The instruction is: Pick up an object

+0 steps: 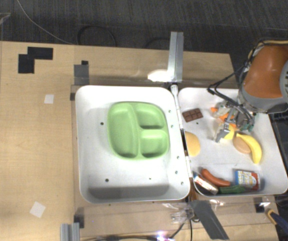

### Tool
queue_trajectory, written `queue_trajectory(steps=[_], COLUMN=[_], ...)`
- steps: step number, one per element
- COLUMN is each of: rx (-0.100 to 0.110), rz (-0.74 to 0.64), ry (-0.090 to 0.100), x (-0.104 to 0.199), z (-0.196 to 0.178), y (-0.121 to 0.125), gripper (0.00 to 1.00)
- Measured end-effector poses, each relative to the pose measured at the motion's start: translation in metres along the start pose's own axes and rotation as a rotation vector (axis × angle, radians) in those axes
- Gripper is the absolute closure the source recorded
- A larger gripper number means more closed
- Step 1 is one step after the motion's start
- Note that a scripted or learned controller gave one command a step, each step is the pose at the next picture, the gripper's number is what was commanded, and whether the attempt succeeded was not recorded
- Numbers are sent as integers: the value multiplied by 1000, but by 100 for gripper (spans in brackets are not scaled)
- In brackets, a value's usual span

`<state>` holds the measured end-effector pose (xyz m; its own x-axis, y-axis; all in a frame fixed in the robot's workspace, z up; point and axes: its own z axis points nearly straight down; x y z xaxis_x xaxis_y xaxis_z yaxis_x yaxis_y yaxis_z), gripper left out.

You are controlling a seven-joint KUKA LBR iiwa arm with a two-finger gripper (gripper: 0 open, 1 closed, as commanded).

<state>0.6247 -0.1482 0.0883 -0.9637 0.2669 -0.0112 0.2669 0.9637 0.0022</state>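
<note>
Over the right bin (277,185), gripper (225,132) perhaps touching banana (252,145).

matt green plastic tray (136,129)

Probably a robotics lab — wooden bench (28,149), paired white bins (91,185), loose cable (43,24).

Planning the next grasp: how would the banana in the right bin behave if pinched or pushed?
The banana looks curved and smooth, so it would probably pivot or slide on the white bin floor when nudged. Likely stiff enough to lift whole, though its rounded skin may slip from the pincer.
</note>
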Motion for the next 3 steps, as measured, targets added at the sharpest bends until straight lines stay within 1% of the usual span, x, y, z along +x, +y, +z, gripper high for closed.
queue_trajectory(steps=[1,2,3], rx=[1,-1,-1], rz=[18,17,119], ry=[-1,-2,-6], x=[5,47,78], z=[0,-2,-3], y=[43,34,-3], gripper=[0,0,0])
